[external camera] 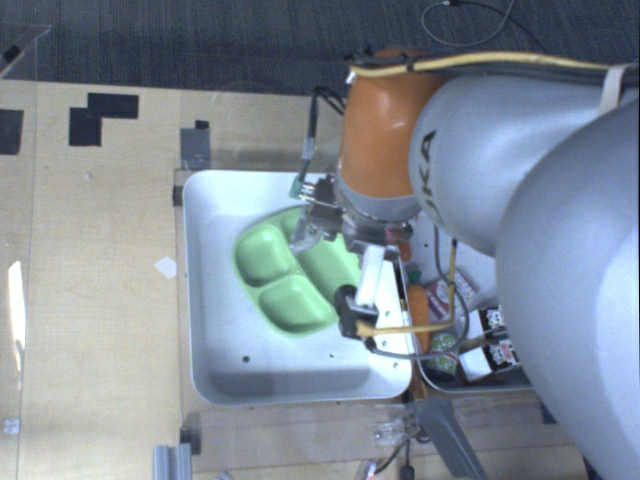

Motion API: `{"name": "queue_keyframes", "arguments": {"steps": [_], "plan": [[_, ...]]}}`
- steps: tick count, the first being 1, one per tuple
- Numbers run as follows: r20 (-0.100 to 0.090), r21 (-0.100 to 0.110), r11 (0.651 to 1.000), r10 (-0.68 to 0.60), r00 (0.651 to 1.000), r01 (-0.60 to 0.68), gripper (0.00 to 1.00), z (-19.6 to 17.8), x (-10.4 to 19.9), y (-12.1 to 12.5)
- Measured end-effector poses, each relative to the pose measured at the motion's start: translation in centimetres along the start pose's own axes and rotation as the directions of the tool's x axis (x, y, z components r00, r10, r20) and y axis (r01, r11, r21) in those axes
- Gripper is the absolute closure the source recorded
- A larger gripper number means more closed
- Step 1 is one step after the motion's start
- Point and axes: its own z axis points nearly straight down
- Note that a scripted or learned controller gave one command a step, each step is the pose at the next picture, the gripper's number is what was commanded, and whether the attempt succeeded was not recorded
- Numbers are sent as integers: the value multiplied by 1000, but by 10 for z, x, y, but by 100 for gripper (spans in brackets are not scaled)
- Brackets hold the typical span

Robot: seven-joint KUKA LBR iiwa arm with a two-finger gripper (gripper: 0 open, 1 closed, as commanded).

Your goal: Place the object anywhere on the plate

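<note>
Tool (308,223) hangs beneath the orange-banded wrist, low over the upper right part of the green plate (268,256); from this angle I cannot tell whether it is spread or pressed together, or whether it carries anything. That three-compartment plate lies in the left bin (220,353), towards its right side, partly covered by the arm. Several small objects, among them an orange one (420,313) and black-and-white packets (497,353), lie in the right bin (440,380), just past the shared edge and apart from the plate.
</note>
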Motion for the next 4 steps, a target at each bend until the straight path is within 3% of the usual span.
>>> {"name": "queue_keyframes", "arguments": {"steps": [1,2,3,4], "plan": [[-2,-1,1000,-3,1000,3,100,-10,0,1],[-2,-1,1000,-3,1000,3,0,-10,0,1],[-4,-3,1000,-5,1000,5,100,-21,0,2],[-3,-3,1000,-5,1000,5,0,-21,0,2]]}}
